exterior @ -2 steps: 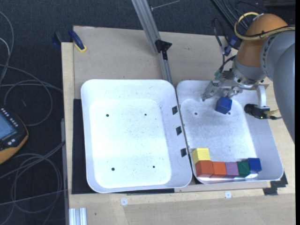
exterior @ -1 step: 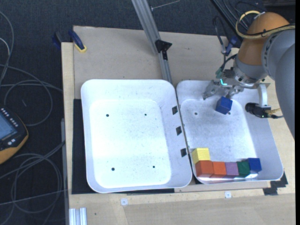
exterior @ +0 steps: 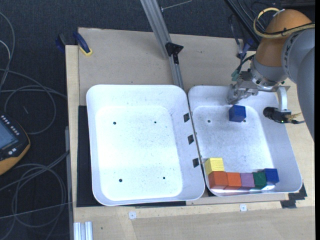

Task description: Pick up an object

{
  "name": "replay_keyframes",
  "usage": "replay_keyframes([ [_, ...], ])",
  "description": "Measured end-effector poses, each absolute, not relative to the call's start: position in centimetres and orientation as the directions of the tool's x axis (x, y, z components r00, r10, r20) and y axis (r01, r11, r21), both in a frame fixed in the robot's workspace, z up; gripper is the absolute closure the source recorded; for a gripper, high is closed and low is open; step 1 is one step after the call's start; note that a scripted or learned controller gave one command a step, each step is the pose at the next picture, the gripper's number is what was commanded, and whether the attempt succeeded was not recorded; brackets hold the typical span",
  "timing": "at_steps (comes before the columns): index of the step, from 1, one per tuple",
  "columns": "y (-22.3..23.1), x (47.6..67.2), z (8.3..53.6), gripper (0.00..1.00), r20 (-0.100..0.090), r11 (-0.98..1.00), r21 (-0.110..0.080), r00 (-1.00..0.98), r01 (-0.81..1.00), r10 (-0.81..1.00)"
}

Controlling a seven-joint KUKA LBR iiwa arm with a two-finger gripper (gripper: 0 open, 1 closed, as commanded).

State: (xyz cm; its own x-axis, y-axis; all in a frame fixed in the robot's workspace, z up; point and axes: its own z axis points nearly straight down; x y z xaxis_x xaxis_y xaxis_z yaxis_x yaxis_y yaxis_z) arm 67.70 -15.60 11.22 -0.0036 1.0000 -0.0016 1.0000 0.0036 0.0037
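Blue small cube [exterior: 237, 113] sits apart at 12 o'clock in right white shallow bin [exterior: 283, 149]. Metal two-finger gripper [exterior: 237, 96] hangs just above it, at the cube's 12 o'clock; finger state cannot tell. Row of coloured blocks [exterior: 240, 177] along 6 o'clock wall.

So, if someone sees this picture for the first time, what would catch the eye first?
Probably the row of colored blocks along the near edge of the right bin, with a yellow block on top at its left end. Next, a single blue block near the far end of the same bin, just below the hand of the grey and orange arm.
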Motion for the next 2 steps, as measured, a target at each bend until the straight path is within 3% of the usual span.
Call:
replay_keyframes([
  [1,-15.6,67.7,11.1,0.00,-0.002,0.004,0.002,-0.004,1.000,1.000],
  [2,-15.6,65.9,10.0,0.00,0.001,0.000,-0.003,0.000,1.000,1.000],
])
